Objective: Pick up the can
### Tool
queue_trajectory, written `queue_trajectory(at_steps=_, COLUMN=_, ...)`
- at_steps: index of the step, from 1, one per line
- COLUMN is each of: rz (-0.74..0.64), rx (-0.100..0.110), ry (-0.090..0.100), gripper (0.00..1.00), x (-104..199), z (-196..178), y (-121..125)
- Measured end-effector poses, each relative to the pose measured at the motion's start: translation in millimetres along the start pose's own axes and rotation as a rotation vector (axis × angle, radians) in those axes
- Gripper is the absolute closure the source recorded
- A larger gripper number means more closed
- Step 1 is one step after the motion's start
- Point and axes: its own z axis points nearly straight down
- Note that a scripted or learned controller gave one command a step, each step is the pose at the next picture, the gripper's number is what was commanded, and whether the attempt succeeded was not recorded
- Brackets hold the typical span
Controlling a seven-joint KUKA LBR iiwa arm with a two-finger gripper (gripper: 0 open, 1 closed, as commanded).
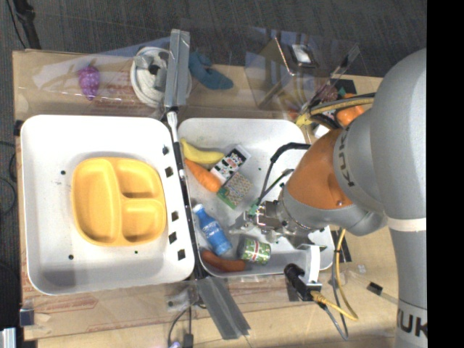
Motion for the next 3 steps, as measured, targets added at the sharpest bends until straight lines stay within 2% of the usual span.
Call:
queue_trajectory(at_steps=1, rz=-0.298, rx=0.0, ry=-0.002, gripper=0.0, x=-3, z=0, y=0)
queue_trajectory(at_steps=2, rz=-0.317, rx=-0.005, ry=-0.004, gripper=0.0, x=-24, z=-1, y=5)
queue_trajectory(at_steps=3, rz=-0.116, rx=-0.003, ry=-0.002, gripper=0.0, x=9, z=0, y=-2)
